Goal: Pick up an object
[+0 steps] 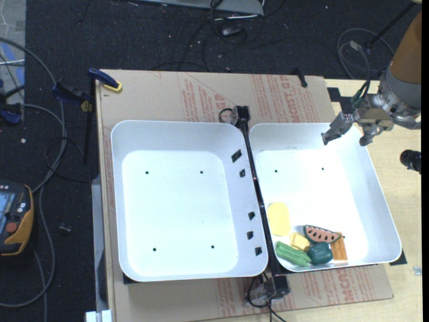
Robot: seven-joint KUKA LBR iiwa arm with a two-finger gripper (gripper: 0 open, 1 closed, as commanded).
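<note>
We see 2 white bins sitting side by side on a brown board (281, 89). The left bin (127, 146) has a bare white floor with a few small dark dots. The right bin (375, 200) has all the toys, bunched together at about 6 o'clock on its floor, close to the near wall. There is a pale yellow piece (279, 217) nearest the black strip between the bins. Just below it, at 5 o'clock from it, lies a green pickle shape (292, 253), touching a small yellow block (299, 241). A watermelon slice (323, 234) lies at 3 o'clock from the block, with a dark green lump (320, 253) right under it and an orange piece (340, 249) beside that. The gripper (350, 133) hangs over the far edge of the right bin, at about 1 o'clock from the toys and well apart from them. Its 2 fingers are spread apart and nothing sits between them. The grey arm (402, 92) comes in from 3 o'clock.
</note>
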